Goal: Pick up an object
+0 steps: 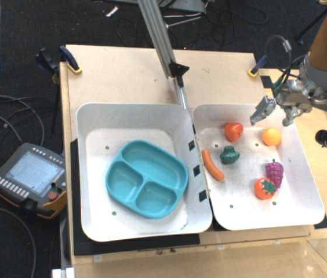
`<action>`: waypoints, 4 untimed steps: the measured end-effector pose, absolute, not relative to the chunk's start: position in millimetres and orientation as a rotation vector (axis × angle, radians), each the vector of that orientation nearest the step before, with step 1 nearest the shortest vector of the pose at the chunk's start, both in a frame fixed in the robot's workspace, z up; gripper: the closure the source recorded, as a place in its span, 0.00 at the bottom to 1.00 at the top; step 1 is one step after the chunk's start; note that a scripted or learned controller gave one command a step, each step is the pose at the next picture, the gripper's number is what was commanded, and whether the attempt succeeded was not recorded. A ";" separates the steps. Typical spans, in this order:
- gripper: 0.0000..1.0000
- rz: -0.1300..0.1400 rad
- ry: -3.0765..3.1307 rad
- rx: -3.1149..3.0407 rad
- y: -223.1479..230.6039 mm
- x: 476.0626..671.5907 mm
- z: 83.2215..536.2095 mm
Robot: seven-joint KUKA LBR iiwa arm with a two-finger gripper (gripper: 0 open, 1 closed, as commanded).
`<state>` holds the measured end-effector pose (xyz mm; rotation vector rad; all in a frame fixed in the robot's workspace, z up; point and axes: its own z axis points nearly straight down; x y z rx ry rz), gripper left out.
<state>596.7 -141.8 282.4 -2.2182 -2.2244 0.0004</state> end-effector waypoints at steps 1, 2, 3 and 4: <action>0.00 0.000 -2.224 -2.219 -141.8 596.8 282.5; 0.00 0.006 -2.218 -2.220 -145.1 589.7 235.9; 0.00 0.006 -2.217 -2.220 -152.3 582.1 184.6; 0.00 0.004 -2.219 -2.223 -162.0 584.6 128.8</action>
